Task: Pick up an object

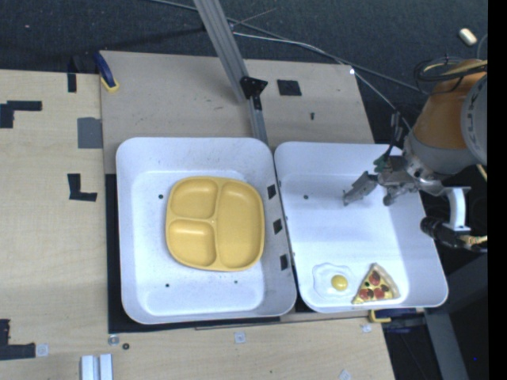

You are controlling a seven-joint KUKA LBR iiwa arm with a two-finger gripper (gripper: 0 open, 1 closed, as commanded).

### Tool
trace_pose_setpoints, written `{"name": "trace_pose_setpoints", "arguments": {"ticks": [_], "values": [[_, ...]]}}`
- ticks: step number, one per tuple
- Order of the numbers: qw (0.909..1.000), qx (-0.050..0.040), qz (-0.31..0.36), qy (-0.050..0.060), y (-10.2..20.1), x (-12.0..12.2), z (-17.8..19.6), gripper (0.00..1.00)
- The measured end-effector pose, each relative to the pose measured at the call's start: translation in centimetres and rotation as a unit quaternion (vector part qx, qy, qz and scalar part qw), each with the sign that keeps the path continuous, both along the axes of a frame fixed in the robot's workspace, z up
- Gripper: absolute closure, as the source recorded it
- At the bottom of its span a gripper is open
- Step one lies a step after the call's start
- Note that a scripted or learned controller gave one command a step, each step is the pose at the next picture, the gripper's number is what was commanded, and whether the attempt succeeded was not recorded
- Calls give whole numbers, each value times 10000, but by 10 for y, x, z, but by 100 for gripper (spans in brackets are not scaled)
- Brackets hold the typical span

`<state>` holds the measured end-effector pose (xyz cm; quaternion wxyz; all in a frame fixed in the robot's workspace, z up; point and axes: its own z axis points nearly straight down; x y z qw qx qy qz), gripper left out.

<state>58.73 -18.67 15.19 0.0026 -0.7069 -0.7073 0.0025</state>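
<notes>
With its fingers spread and holding nothing, the grey two-finger gripper (375,190) hangs over the right white bin (333,232), apparently approaching; next, descend toward the flat fried-egg toy (332,279) at lower right.

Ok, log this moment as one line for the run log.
pincer open, over right bin, holding nothing | fried egg and pizza slice at bin's near edge | yellow divided plate in left bin
</notes>
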Motion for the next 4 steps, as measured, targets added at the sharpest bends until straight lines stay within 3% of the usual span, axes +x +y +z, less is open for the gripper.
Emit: {"name": "trace_pose_setpoints", "arguments": {"ticks": [2,3,4], "values": [[10000,-13,5,-38,1,1,-67,0],[10000,-24,10,-69,1,3,-54,100],[10000,-4,3,-48,-8,8,-4,100]]}}
